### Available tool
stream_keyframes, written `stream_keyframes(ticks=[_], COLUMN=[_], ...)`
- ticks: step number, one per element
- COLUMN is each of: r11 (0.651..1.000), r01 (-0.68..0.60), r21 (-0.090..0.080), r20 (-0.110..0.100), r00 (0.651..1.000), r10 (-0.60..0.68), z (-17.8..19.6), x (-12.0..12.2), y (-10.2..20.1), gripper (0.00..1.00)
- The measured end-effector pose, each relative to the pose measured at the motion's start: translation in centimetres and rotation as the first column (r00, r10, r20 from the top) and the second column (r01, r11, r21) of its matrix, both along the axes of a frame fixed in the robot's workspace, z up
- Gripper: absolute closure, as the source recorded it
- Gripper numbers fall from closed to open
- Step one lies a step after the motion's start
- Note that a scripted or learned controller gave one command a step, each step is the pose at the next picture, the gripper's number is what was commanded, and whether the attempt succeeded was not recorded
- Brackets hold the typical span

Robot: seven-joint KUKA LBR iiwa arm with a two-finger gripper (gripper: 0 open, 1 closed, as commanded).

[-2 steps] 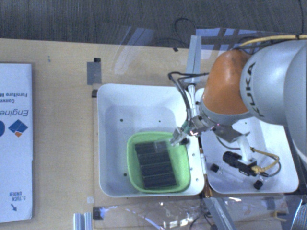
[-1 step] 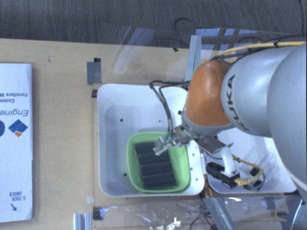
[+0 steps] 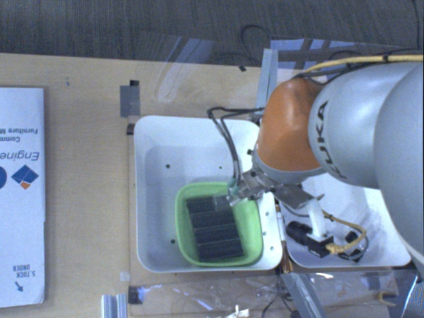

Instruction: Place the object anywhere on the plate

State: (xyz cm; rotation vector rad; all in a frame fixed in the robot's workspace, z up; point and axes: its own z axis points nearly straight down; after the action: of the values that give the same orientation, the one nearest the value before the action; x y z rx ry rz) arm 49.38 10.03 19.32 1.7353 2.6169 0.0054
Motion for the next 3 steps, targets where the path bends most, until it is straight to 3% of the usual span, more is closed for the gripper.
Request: stream_keyframes(ticks=[1,2,3], r11=[1.0,1.0,1.0], r01=[0.0,-0.003,-0.003], r21=[0.0,0.001,0.001], r20=[0.0,0.003,0.003], r00=[1.0,1.0,1.0], r10=[0.0,0.003,0.003], z=[0.0,0.98,0.98], x=[0.0,0.18,0.18], y=[-0.01,0.0,0.0], gripper=[0.0,1.0,0.0])
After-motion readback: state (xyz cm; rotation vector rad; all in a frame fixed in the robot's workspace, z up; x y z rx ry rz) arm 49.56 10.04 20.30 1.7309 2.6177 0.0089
